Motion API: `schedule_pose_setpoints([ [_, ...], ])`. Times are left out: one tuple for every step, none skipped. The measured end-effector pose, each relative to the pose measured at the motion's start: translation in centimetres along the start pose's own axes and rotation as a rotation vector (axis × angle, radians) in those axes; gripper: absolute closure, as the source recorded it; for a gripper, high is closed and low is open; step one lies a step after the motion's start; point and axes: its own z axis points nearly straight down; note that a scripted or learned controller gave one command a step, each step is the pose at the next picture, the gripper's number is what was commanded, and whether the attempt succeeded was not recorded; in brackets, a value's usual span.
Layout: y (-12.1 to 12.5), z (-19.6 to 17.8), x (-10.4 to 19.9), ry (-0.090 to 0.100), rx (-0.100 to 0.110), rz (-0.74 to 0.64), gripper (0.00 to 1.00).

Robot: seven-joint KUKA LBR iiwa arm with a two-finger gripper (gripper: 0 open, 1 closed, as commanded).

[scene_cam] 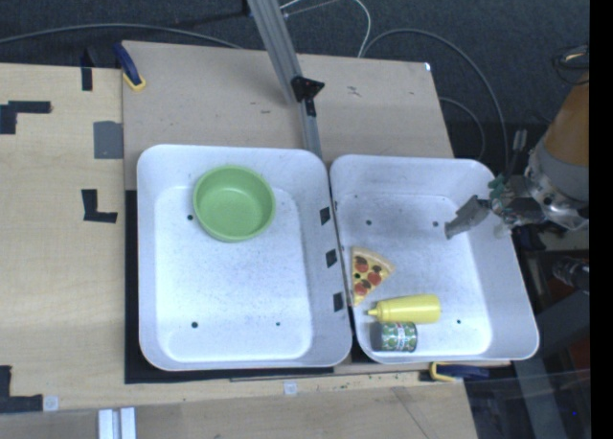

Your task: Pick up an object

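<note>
In the right bin lie a pizza slice, a yellow mustard bottle on its side, and a small green can just below the bottle. A green bowl sits at the back of the left bin. My gripper hangs over the right bin's right side, near its right wall, up and to the right of the bottle. Nothing shows between its fingers.
A grey metal pole slants down from the top to the gap between the bins. Cables loop over the dark floor behind the bench. A blue clamp sits at the board's back left corner.
</note>
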Motion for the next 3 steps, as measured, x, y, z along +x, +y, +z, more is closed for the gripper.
schedule_pose_setpoints([
  [0.0,0.0,0.0,0.0,0.0,0.0,0.0],
  [0.2,6.3,-0.3,0.0,0.006,0.002,0.0],
  [-0.9,12.2,-0.4,0.001,0.007,0.002,0.0],
])
